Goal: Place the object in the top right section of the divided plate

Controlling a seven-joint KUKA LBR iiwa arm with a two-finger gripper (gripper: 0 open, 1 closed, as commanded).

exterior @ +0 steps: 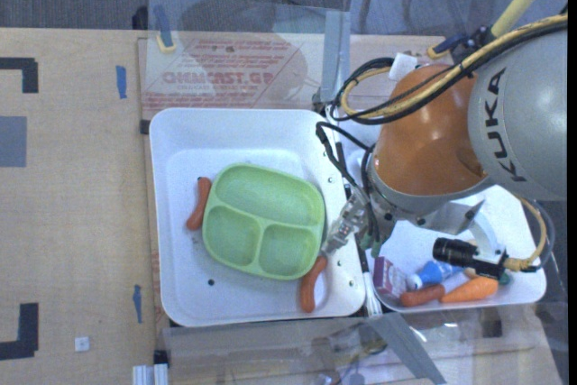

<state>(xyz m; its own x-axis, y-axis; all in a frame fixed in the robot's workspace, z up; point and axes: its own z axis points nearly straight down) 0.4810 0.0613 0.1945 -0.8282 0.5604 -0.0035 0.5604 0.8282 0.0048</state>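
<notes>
A light green divided plate (263, 219) lies in the left white bin (171, 140), with nothing in its three sections. One orange-red sausage (197, 203) rests against the plate's left rim. A second sausage (313, 283) lies off the plate's lower right corner. My gripper (345, 228) hangs just beyond the plate's right rim, over the bin's right side and above the second sausage. I see nothing held in it.
The right bin (532, 284) holds a carrot (471, 289), a red piece (420, 297), a blue item (433, 271) and a dark red packet (386, 276). The arm's orange and grey body covers most of that bin. Cables loop above the wrist.
</notes>
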